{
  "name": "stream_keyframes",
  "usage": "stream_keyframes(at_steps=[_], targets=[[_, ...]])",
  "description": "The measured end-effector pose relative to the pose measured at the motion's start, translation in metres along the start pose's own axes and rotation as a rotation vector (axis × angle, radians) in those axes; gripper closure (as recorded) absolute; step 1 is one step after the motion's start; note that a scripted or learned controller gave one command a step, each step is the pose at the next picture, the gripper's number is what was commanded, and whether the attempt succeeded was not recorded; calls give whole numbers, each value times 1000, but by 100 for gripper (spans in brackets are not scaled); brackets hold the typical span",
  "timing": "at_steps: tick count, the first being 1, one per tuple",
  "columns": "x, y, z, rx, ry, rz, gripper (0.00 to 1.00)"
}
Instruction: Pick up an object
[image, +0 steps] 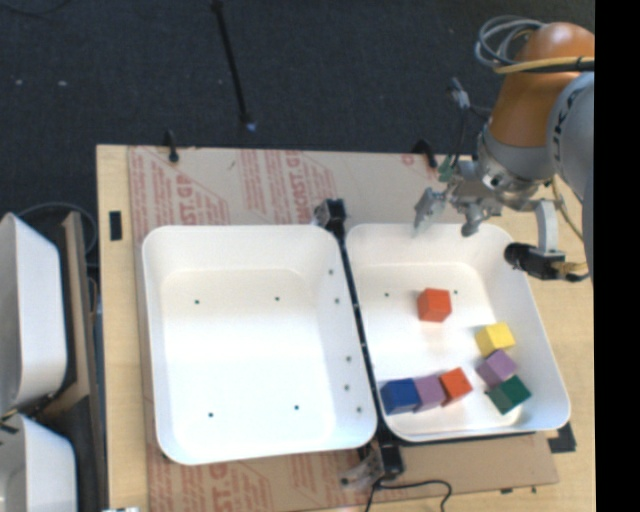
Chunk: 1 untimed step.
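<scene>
My gripper (447, 215) hangs open above the far rim of the right bin (520, 290), its two fingers spread with nothing between them. Below it, near the bin's middle, lies an orange-red cube (434, 304). Toward the near right side sit a yellow cube (494, 337), a purple cube (496, 366) and a green cube (509, 394). Along the near wall stand a blue cube (400, 395), a light purple cube (430, 390) and a small orange cube (456, 383) in a row.
The left bin (180, 270) lies beside the right one, the two meeting at a black clip (331, 213) on the far edge. A black fitting (535, 260) sticks over the right bin's right rim. White containers (30, 320) stand at the far left.
</scene>
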<state>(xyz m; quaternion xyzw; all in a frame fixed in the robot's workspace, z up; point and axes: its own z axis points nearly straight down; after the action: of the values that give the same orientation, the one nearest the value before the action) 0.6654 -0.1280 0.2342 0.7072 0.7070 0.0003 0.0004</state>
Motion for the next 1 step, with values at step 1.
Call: stream_keyframes(at_steps=[1], targets=[[-23,-13,70,6,0,2,0]])
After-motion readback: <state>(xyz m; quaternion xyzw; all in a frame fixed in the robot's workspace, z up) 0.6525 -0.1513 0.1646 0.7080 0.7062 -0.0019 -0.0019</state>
